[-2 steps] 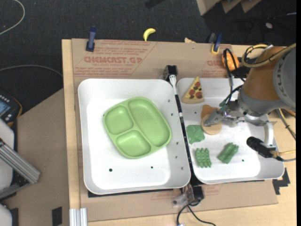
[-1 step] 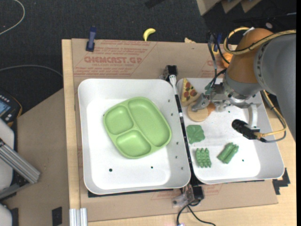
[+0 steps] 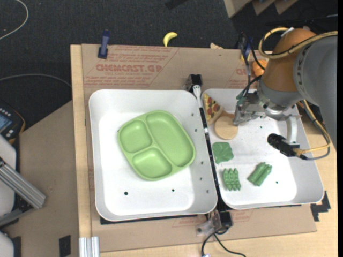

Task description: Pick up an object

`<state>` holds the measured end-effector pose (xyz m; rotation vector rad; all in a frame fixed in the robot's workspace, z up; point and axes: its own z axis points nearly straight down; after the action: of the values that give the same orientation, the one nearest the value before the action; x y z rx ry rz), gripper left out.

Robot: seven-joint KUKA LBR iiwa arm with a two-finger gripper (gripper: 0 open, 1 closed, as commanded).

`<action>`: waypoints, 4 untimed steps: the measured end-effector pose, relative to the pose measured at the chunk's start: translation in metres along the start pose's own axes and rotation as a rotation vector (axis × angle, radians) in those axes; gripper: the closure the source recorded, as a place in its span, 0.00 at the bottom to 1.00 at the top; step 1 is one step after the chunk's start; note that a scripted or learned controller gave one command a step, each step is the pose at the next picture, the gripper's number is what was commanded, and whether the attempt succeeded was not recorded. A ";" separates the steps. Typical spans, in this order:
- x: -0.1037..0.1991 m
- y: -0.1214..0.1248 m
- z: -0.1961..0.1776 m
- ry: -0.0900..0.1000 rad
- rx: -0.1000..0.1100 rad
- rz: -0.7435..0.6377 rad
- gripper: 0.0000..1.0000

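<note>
Green toys (image 3: 231, 179) lie low in my bin (image 3: 300, 189), but the tan disc (image 3: 225, 129) sits just left of my gripper (image 3: 242, 115), whose grip I cannot tell.

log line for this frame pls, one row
phase: reaching | gripper: low in right bin, beside tan disc, grasp not visible | left bin: green divided plate | untouched: three green pieces

Arm reaching in from the right, wrist pointing down

The grey arm is bending in from the right edge — its orange band is sitting just above the wrist — and the gripper (image 3: 239, 116) is hanging low, aiming straight downward; how the tips are standing is not clear.
</note>
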<state>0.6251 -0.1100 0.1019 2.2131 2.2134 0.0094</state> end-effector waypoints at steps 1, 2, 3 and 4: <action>0.065 -0.040 -0.088 0.005 0.010 -0.005 1.00; 0.129 -0.088 -0.090 0.007 0.019 -0.005 1.00; 0.135 -0.131 -0.249 0.007 -0.005 -0.003 1.00; 0.145 -0.143 -0.245 0.004 0.013 -0.001 1.00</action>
<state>0.4791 0.0363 0.3447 2.2204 2.2238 -0.0004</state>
